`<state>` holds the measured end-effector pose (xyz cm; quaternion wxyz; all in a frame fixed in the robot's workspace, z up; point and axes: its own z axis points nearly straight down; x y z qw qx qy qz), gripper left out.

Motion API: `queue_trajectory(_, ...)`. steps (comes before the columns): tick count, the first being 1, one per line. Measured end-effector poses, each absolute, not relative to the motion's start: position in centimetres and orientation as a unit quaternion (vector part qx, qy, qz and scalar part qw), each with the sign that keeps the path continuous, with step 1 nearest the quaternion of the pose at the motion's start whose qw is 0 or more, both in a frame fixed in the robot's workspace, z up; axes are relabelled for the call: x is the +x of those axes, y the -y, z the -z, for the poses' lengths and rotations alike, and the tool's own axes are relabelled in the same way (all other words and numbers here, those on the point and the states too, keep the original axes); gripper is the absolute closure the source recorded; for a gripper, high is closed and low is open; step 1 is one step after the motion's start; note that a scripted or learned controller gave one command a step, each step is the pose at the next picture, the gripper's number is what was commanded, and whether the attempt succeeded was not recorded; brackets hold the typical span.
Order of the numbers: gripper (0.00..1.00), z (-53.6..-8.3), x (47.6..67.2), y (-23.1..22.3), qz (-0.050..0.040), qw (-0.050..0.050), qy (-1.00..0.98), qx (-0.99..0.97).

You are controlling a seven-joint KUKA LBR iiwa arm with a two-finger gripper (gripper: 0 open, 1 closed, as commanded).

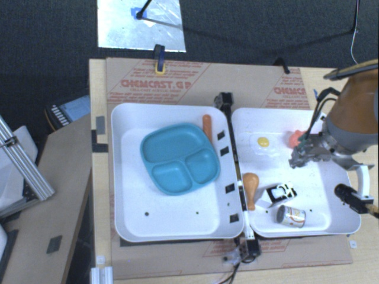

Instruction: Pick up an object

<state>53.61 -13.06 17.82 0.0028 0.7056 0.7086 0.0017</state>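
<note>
So in the overhead camera view the pickup hasn't happened yet as far as I can judge: everything is sitting on the floor of the right bin point(340, 220) and nothing is lifted. Using that bin as the landmark, the gripper point(301, 157) hangs over its upper right part, with the arm point(354, 120) coming in from the bin's right side. Honestly I can't tell how its jaws stand; the tip is a dark tangle from this angle and I don't see anything clearly caught in it. The closest candidate is a small orange-red thing point(295, 138) just above and beside the tip, near the bin's far wall. A yellow piece point(263, 141) lies a bit further toward the divider. Down along the bin's left wall there's a tan wooden-looking peg point(251, 187), then a black and white block point(280, 191) beside it, and a silver can point(291, 216) on its side near the front edge. The left bin point(127, 215) holds a blue divided plate point(180, 157) and an orange stick point(207, 127) against the divider. Still to do: close on something and lift. The arm's upper part is cut off by the frame, and the orange-red thing is too blurry to identify.
</note>
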Motion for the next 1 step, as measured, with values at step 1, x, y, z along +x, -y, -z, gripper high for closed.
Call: queue_trajectory(1,1.0,-23.18,53.78,13.08,-0.0017,0.003,-0.709,0.706)
